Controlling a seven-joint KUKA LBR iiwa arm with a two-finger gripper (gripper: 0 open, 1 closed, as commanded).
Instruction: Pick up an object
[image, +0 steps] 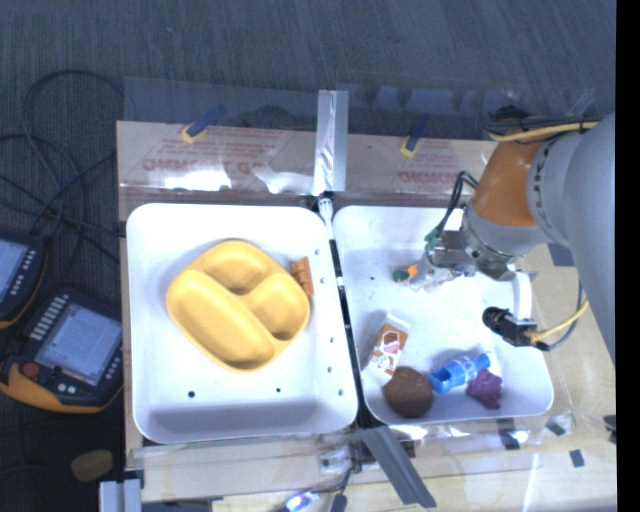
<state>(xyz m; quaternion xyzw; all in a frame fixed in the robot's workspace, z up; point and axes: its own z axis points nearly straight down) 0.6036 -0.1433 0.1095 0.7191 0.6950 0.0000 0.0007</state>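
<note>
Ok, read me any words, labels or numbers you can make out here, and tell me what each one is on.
None can be read.
Red print on the clear sheet behind the bins: too blurred.
Small packet in the right bin: printed, too small.
Blue bottle: label too small.
Handheld screens on the left: blurred.

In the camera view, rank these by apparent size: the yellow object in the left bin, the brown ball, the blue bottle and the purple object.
1. Yellow object, by far the largest.
2. Brown ball.
3. Blue bottle and purple object look about alike; I would not rank them.
</note>
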